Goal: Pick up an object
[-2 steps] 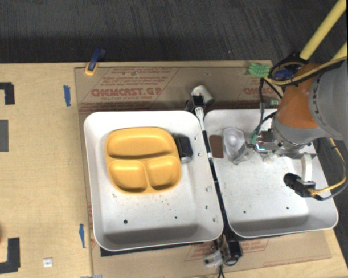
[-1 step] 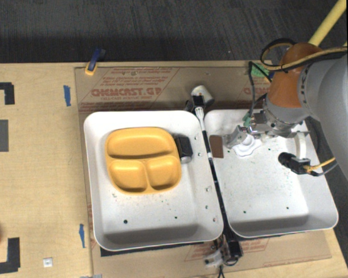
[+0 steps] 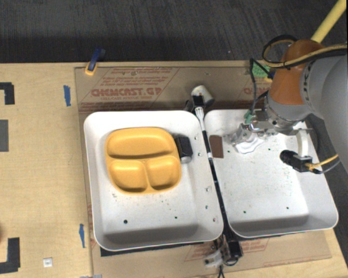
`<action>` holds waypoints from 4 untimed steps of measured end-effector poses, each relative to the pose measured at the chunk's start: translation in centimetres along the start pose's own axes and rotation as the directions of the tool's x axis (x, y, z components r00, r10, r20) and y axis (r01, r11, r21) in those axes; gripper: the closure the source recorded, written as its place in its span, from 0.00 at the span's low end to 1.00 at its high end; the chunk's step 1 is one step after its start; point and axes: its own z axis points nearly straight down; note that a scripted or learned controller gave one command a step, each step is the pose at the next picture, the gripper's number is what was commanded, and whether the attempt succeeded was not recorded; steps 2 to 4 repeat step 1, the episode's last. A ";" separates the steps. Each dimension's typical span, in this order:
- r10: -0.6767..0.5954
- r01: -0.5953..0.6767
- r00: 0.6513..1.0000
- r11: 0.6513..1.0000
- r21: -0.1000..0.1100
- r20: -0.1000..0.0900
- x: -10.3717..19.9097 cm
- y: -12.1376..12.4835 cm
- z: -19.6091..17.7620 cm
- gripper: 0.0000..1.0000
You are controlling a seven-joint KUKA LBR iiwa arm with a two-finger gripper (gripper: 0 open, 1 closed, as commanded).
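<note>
A yellow divided plate point(image 3: 143, 158) lies in the left bin point(image 3: 148, 222). A small black and grey object point(image 3: 183, 148) rests against the plate's right edge. In the right bin point(image 3: 267, 206) a small brown block point(image 3: 216, 146) lies by the left wall, and a pale crumpled piece point(image 3: 246, 143) lies near the far wall. My gripper point(image 3: 250, 129) hangs low over the far part of the right bin, right above that pale piece. Whether it touches the piece is hidden by the wrist.
A white and black fitting point(image 3: 200, 95) stands behind the bins where their walls meet. Blue tape marks point(image 3: 67, 95) and a blue-yellow clip point(image 3: 94, 61) sit on the bench to the left. The grey arm point(image 3: 326, 90) covers the right bin's far right corner.
</note>
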 end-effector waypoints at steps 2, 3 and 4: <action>0.153 -0.153 0.988 0.988 0.006 -0.003 5.8 -4.8 -8.9 1.00; 0.153 -0.153 0.988 0.988 0.006 -0.003 5.8 -4.8 -8.9 1.00; 0.153 -0.153 0.988 0.988 0.006 -0.003 5.8 -4.8 -8.9 1.00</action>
